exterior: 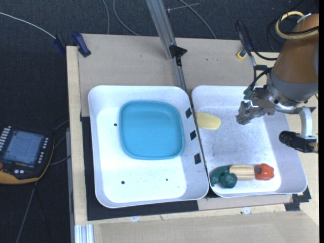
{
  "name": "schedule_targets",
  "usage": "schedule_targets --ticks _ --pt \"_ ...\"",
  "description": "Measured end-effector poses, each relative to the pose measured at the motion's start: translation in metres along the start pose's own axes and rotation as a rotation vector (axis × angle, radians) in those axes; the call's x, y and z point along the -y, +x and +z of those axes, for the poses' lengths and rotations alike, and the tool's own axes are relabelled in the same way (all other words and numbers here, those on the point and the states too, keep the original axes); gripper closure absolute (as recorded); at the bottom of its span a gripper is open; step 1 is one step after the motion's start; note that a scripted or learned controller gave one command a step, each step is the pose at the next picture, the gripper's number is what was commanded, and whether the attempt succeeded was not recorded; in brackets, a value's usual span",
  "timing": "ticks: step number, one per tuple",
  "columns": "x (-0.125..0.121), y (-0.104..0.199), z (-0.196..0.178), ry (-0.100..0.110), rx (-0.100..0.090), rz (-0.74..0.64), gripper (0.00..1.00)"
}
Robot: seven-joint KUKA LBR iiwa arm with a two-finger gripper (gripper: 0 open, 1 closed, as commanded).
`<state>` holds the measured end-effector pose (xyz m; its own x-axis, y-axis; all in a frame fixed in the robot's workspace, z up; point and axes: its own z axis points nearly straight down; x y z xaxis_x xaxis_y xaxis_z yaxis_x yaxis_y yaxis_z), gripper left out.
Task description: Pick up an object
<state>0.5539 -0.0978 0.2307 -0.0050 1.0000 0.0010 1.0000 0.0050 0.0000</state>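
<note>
Yellow object (208, 120), my likeliest pick, lies at the right bin's (283, 186) far-left corner, just left of my pincer (246, 113). Whether the pincer is wide or narrow I cannot tell. I should shift left and descend squarely, minding the bin wall. Green, tan and red pieces (242, 174) crowd the near edge; a blue plate (151, 129) fills the left bin (104, 186).

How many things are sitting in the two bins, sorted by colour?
Blue: 1, the plate in the left bin
Yellow: 1, the flat piece in the right bin
Green: 1, the lump
Tan: 1, the stick
Red: 1, the round piece
Total: 5
</note>
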Motion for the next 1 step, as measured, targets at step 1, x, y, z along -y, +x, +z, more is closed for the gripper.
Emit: schedule_targets --ticks 1 --pt "0.0033 0.0629 0.0001 0.0 -0.001 0.0 1.0"
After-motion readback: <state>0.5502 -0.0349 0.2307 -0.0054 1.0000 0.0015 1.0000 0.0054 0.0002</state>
